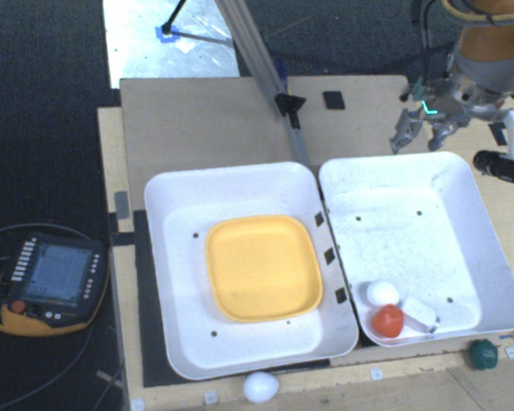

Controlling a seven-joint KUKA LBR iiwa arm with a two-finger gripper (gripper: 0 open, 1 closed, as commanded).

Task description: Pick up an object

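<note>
Hovering spread and empty over the right bin's [471, 228] far edge, gripper [421, 134]; red ball [388, 321] lies diagonally opposite, near corner.

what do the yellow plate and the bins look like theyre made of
Yellow plate: likely matte plastic, with an even color, rounded corners and no glare. Left bin and right bin: probably thin molded white plastic, with smooth rounded rims; the right one looks scuffed grey.

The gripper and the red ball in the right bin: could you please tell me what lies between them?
In the camera view, only bare white bin floor lies between the gripper and the red ball.
</note>
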